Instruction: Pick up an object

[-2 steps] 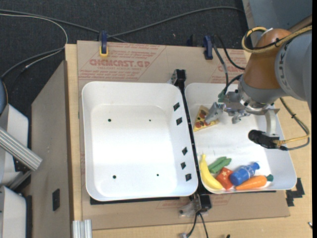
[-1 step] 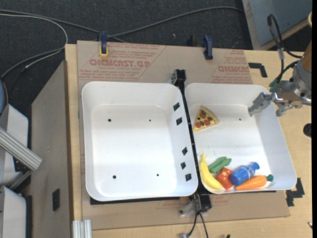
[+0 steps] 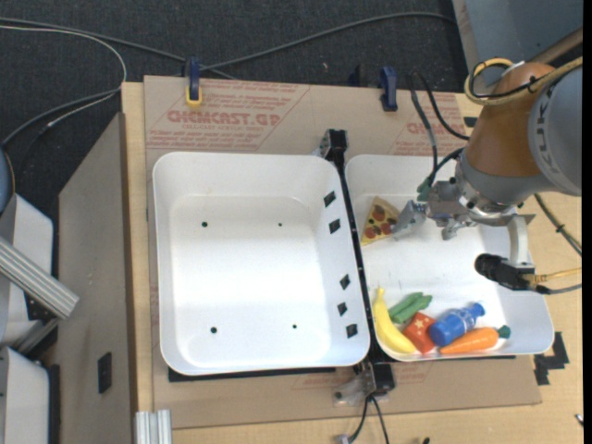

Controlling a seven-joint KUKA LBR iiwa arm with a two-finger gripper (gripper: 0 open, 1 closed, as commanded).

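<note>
Toys heaped at near rim of right bin (image 3: 527, 340): banana (image 3: 387, 326), carrot (image 3: 474, 341), blue bottle (image 3: 457, 324). Pizza slice (image 3: 378, 220) lies apart by the divider. Gripper (image 3: 425, 218) hangs just beside it; jaw state unreadable, nothing seen held. Risk: slice is flat and near the wall, so fingers may skid over or push it against the divider.

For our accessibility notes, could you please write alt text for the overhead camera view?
A grey robot arm reaches from the right into the right-hand white bin, its gripper beside a pizza slice toy. A banana, green pepper, blue bottle and carrot lie bunched at that bin's near edge. The left bin sits alongside.
</note>
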